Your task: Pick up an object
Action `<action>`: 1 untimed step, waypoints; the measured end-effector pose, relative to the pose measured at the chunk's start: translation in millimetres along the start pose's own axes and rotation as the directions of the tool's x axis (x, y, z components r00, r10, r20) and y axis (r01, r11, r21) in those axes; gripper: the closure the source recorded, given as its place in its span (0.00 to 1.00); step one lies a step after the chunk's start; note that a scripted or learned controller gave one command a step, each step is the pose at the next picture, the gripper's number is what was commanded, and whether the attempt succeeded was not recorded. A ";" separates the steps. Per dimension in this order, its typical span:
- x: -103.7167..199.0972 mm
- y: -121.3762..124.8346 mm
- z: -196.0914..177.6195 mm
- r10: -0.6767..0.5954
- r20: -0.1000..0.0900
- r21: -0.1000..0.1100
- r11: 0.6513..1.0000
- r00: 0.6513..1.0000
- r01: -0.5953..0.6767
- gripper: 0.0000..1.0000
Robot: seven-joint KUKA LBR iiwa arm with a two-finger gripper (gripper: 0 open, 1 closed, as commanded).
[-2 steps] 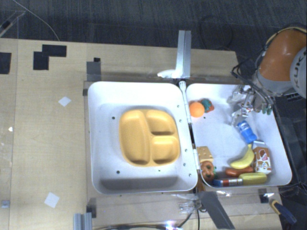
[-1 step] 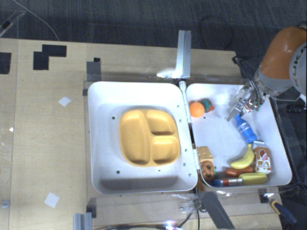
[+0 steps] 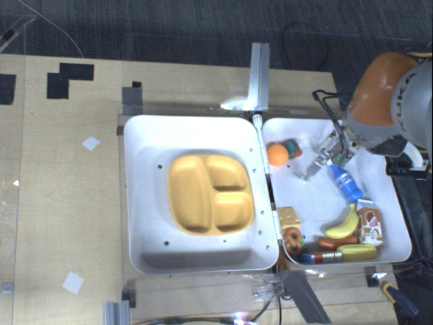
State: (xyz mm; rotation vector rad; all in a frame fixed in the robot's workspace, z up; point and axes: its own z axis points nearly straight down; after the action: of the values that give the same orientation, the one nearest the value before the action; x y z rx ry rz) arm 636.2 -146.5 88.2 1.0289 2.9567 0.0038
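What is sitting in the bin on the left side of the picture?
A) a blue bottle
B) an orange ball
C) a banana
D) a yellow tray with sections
D: the yellow tray lies in the middle of the left bin, while the banana, blue bottle and orange ball are all in the right bin.

Likely a robotics lab: plywood worktop (image 3: 61,202) with black marker patches (image 3: 67,80), metal brackets (image 3: 260,73) clamping two white bins (image 3: 135,181), loose cables (image 3: 40,19).
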 end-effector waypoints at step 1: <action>-19.0 16.6 -14.2 0.075 -0.001 0.001 0.997 0.997 -0.075 0.00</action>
State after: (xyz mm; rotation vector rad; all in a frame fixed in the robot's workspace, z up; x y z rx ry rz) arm 661.2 -145.2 102.7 1.1394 2.9169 0.0040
